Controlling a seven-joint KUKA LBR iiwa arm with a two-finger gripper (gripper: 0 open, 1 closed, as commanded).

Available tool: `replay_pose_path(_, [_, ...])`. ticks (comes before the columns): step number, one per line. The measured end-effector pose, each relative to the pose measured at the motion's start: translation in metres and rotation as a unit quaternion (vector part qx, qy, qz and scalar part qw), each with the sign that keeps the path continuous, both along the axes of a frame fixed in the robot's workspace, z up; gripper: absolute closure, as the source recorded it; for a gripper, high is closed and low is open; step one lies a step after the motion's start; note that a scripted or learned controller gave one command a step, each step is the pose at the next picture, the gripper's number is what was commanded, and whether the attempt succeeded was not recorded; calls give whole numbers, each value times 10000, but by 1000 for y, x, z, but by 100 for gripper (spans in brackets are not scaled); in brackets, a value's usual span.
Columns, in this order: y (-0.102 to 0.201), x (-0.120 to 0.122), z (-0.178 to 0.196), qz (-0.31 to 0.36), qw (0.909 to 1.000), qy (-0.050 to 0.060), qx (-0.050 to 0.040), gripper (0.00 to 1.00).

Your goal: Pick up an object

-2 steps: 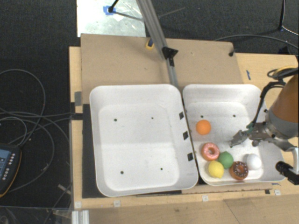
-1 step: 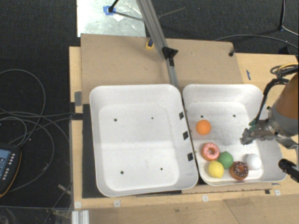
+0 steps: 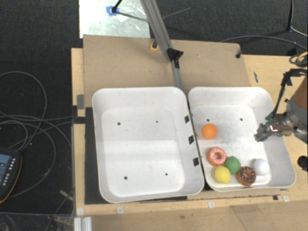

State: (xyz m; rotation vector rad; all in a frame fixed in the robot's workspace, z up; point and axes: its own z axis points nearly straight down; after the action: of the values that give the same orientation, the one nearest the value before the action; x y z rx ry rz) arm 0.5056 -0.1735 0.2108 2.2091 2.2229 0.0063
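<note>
The right bin (image 3: 226, 100) holds several small things. An orange ball (image 3: 209, 131) lies near its middle left. Along the front lie a pink-frosted donut (image 3: 216, 155), a green ball (image 3: 233, 164), a yellow lemon (image 3: 222, 174), a chocolate donut (image 3: 246, 175) and a white ball (image 3: 261, 166). My gripper (image 3: 262, 133) hangs over the right side of this bin, above and behind the white ball, apart from all the objects. Nothing shows between its fingers.
The left bin (image 3: 139, 143) lies beside the right one, with black clips along the shared wall. A grey tripod pole (image 3: 159, 23) slants in from the top. Cables trail on the floor at left.
</note>
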Motion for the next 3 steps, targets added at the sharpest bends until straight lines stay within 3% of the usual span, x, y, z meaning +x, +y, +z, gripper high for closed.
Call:
replay_pose_path(1, [-1, 2, 42, -1, 10000, 5, 1, 100])
replay_pose_path(3, [96, 37, 22, 19, 10000, 30, 17, 100])
